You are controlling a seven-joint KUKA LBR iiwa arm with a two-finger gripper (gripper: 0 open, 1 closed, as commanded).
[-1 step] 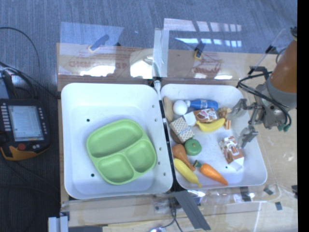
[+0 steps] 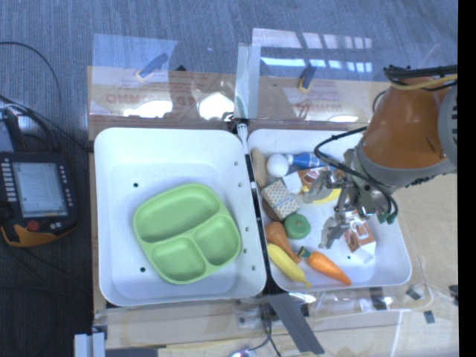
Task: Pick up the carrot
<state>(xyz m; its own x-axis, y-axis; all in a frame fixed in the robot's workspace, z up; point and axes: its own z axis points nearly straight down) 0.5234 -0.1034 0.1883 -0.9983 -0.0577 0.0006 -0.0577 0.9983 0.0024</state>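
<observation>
**Claw above the right bin, carrot lying free**

Nearest the camera in the right bin, the carrot lies on the floor by the front wall, tip pointing right; just left of it a yellow banana-like piece and a second orange piece; behind these a green round lid and a checked block; the claw hangs just above and right of the carrot, apart from it, fingers spread and pinching nothing; a small carton sits beside it; farther back a white ball and a blue-capped bottle; the left bin holds a green divided plate; left of the worktop, a pendant rests on grey carpet.
</observation>
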